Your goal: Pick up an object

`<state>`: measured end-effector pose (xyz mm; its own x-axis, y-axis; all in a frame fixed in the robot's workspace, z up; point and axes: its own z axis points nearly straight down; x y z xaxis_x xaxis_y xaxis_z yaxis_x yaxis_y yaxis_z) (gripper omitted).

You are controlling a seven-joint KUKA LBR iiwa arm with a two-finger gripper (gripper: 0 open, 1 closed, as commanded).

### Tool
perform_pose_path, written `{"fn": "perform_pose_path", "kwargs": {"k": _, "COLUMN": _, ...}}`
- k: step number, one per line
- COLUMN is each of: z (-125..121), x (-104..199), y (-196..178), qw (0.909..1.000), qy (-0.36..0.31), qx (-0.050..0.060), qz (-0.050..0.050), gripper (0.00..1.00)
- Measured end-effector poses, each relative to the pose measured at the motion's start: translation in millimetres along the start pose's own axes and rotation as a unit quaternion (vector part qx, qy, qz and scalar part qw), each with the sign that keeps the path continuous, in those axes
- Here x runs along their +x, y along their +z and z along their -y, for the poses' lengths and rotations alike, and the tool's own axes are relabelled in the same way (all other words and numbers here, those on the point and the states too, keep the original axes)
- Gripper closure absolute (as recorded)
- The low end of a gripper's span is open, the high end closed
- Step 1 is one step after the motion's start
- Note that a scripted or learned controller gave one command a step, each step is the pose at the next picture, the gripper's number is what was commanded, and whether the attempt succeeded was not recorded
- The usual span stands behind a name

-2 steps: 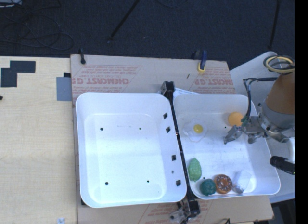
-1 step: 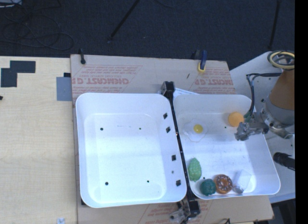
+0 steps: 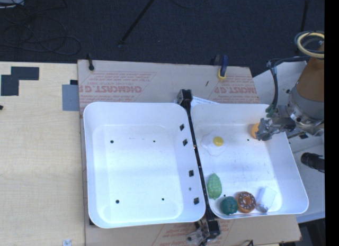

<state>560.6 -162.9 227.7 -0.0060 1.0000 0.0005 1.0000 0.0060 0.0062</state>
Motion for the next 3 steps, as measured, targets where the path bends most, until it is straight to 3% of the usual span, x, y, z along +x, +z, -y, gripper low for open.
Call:
{"fn": "perform_pose_path", "kwargs": {"k": 1, "z": 2.1, "x": -2.5, "y": 5.4, "qw": 1.0, "qy": 0.003, "qx": 0.004, "qz": 0.0, "gripper": 0.0}}
{"fn": "perform_pose_path", "kwargs": {"k": 2, "z": -35.8, "x": -52.0, "y": 147.0, "qw": 1.0, "qy": 0.004, "qx": 0.004, "qz": 0.001, "gripper": 0.0}}
{"fn": "perform_pose_path", "kwargs": {"k": 3, "z": -35.7, "x": -51.7, "y": 130.0, "qw": 1.0, "qy": 0.004, "qx": 0.004, "qz": 0.0, "gripper": 1.0}}
